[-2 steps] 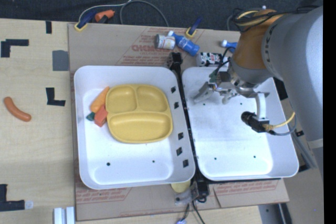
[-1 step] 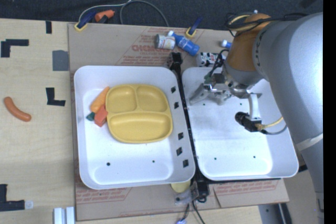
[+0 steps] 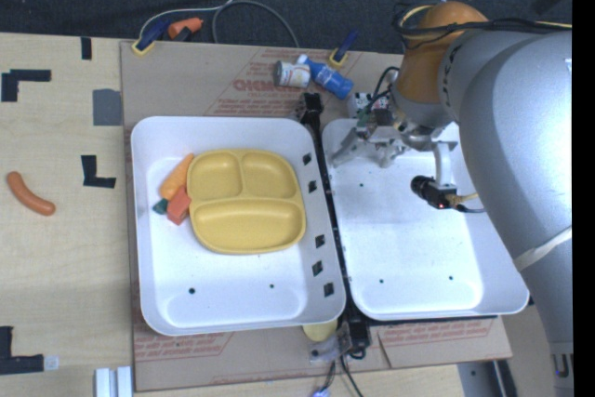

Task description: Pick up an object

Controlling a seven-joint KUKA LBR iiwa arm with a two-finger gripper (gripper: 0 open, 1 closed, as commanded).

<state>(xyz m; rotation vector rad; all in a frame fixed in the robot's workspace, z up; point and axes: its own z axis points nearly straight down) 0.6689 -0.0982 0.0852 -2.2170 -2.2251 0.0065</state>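
A yellow divided plate point(image 3: 246, 200) lies in the left bin point(image 3: 232, 297). Against the plate's left edge sit an orange carrot-like piece point(image 3: 175, 177) and a small red and green piece point(image 3: 177, 211). My gripper point(image 3: 370, 142) hangs low over the far left corner of the right bin point(image 3: 409, 265), close to the wall between the bins. Nothing shows held in it. The grey arm and its orange band point(image 3: 437, 42) cover the right bin's far right part.
An orange sausage point(image 3: 30, 193) lies on the bench far left of the bins. A blue and white bottle point(image 3: 313, 74) rests behind the bins, near a blue clamp point(image 3: 346, 44). A yellow and orange clamp point(image 3: 167, 31) sits at the back left. Cables run across the dark floor behind.
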